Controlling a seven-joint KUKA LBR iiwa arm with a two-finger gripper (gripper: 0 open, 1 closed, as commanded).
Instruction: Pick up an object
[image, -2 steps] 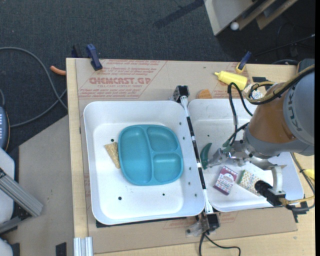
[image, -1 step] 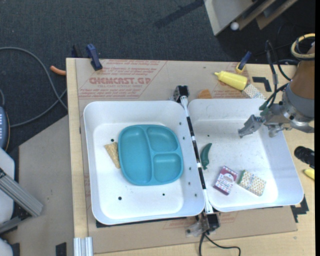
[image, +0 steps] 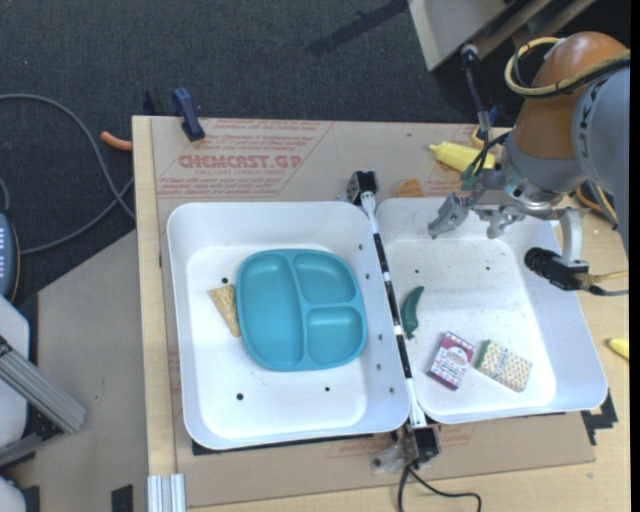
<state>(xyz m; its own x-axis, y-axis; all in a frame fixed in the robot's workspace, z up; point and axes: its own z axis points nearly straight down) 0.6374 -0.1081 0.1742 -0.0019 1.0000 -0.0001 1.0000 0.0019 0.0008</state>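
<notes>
My gripper (image: 468, 224) hangs over the far end of the right bin (image: 560, 300), open, with nothing between its fingers (image: 440, 223). Toward the near side of that bin lie a small maroon box (image: 452, 360) and, beside it, a patterned green-and-tan packet (image: 505, 367). A dark green curved piece (image: 411, 308) rests by the bin's left wall. All three lie well nearer the camera than the gripper. In the left bin (image: 190, 260) a teal divided plate (image: 300, 308) covers part of a tan cracker-like piece (image: 225, 305).
A yellow object (image: 452, 153) lies on the cardboard behind the right bin. A black clamp (image: 362, 185) sits at the far end of the divider between the bins and a blue clamp (image: 187, 113) at the bench's back left. Another yellow bit (image: 620, 347) shows at the right.
</notes>
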